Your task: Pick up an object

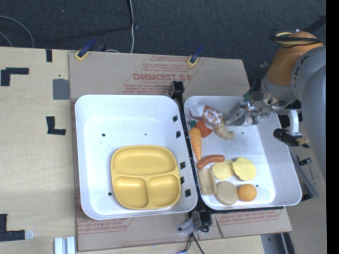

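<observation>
I read this as the approach step: my claw sits low in the far part of the right bin, just beside the beige ginger-like piece. I can't tell its state from this slanted view. Nothing looks lifted yet. The next move calls for centring over that 1 piece, clear of the carrot and the wrapped packet.

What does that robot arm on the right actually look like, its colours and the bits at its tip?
The grey robot arm has smooth rounded casings with a glossy orange band above the wrist. Its tip carries a small silvery metal two-finger gripper with dark fittings. A black cable or bracket hangs alongside the grey body. No lettering is legible on it.
</observation>
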Tool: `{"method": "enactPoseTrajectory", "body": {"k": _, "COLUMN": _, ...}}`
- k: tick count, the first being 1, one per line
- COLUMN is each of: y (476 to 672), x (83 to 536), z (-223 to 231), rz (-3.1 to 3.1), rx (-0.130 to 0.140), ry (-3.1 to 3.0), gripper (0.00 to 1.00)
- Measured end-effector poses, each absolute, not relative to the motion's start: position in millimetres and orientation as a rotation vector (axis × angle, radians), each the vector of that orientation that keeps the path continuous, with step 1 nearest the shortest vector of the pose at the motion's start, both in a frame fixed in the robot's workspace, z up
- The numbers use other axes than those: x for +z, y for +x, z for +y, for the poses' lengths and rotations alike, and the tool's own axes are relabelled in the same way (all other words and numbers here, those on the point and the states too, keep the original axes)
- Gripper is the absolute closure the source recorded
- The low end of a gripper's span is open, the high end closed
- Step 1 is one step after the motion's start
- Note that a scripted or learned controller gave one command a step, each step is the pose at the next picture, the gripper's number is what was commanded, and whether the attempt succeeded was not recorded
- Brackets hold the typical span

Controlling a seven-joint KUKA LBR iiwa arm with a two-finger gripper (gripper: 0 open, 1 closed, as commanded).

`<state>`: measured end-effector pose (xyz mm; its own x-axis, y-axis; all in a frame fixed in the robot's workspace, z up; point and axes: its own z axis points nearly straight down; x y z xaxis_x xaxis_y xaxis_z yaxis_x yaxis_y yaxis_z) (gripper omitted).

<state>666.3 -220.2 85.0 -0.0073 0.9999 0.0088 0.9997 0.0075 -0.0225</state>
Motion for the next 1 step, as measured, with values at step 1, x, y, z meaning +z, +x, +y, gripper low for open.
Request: {"method": "enactPoseTrajectory", "body": {"k": 1, "y": 666.3, "x": 85.0, "z": -220.1, "rz": -2.214, "rx": 0.015, "ry": -2.198, "gripper": 0.0}}
